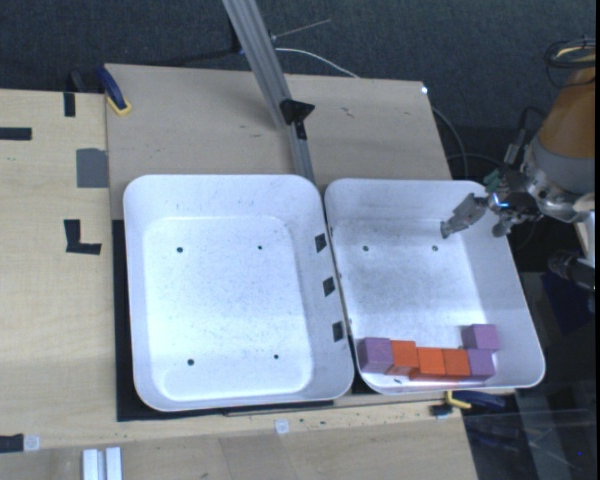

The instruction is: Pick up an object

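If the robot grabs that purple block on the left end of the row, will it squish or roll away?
The purple block looks boxy with flat faces, so it probably won't roll. It seems solid, likely stiff rather than squishy. It sits tight against the orange block near the right bin's wall, so pushing may nudge its neighbours.

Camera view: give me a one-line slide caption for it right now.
Gripper hovers over the right bin's far right corner, apart from the purple and orange blocks clustered along its near edge.
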